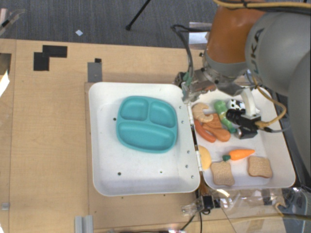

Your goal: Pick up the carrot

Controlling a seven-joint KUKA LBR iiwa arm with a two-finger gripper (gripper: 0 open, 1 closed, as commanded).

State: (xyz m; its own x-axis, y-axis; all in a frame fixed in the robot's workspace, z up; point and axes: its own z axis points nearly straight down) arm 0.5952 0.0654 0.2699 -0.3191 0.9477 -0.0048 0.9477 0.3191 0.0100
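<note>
Two shallow white bins were seen side by side on the wooden bench. In the left bin (pixel 104 178), a teal plastic plate with three compartments (pixel 146 123) lay slightly toward the 12 o'clock side of the middle. In the right bin (pixel 286 178), the small orange carrot with a green top (pixel 239 155) was found toward 6 o'clock, lying roughly level with its green end pointing to 9 o'clock, apart from every other item. Two tan slices of toy bread (pixel 222 173) were placed below it, at its 7 and 4 o'clock. A yellow rounded piece (pixel 204 157) rested against the bin's 9 o'clock wall. A cluster of orange-red sausage-like pieces (pixel 212 130), a pale ring-shaped pastry (pixel 201 112) and green toy pieces (pixel 224 115) was gathered toward 12 o'clock.

The two-finger gripper (pixel 188 92) was held over the dividing edge between the bins, at 11 o'clock from the carrot and well apart from it. Whether it was spread or pressed together could not be told. The grey arm with the orange band (pixel 233 28) was seen entering from 2 o'clock.
</note>
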